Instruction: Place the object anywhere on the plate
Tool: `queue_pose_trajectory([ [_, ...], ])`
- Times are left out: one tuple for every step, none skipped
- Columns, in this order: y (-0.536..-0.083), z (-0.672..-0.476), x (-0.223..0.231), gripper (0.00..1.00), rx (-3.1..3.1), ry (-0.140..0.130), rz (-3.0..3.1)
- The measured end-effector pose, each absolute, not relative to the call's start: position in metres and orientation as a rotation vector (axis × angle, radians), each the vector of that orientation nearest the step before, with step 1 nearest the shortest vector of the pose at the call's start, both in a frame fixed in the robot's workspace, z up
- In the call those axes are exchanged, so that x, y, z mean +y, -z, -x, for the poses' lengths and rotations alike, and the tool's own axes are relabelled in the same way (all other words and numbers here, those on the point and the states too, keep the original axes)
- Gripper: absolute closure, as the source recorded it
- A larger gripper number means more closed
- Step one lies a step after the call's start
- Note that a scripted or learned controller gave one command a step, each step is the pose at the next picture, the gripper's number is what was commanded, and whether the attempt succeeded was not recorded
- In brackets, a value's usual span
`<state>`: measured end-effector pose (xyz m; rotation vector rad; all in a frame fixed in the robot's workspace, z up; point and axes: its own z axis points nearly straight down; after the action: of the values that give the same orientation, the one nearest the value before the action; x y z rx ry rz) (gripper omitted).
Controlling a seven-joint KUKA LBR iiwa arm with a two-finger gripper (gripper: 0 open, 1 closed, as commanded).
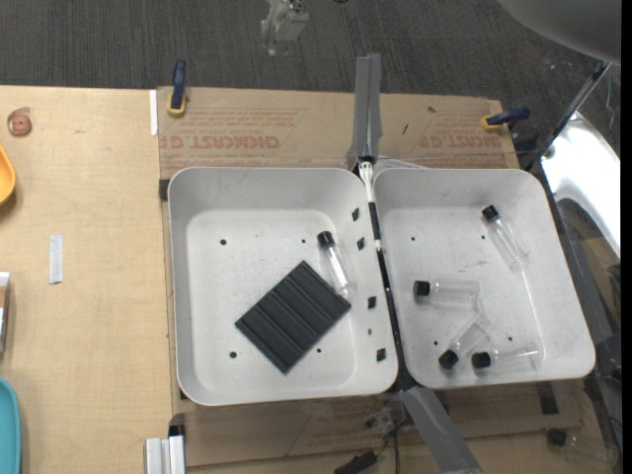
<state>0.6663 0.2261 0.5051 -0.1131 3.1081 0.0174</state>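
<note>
A black ribbed rectangular plate [293,316] lies turned at an angle on the floor of the left bin [197,265]. A clear vial with a black cap [334,262] lies just beside the plate's upper right edge, its far end close to or touching that edge. Several more clear, black-capped vials lie in the right bin [553,294]: one near the back right [503,233], one in the middle [446,290], and two close together at the front [472,350]. A grey part of the arm [573,8] shows at the top right corner, well above the bins.
A grey divider bar [367,107] runs between the two bins at the back. Blue-and-yellow clamps [178,87] [502,118] hold the cardboard under the bins. Small items lie on the wooden bench at the left [55,260].
</note>
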Motion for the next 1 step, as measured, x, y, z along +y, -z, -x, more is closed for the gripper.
queue_pose_trajectory([
  [-0.5135, -0.6676, 0.2263, 1.0, 3.105, -0.019, 0.112],
])
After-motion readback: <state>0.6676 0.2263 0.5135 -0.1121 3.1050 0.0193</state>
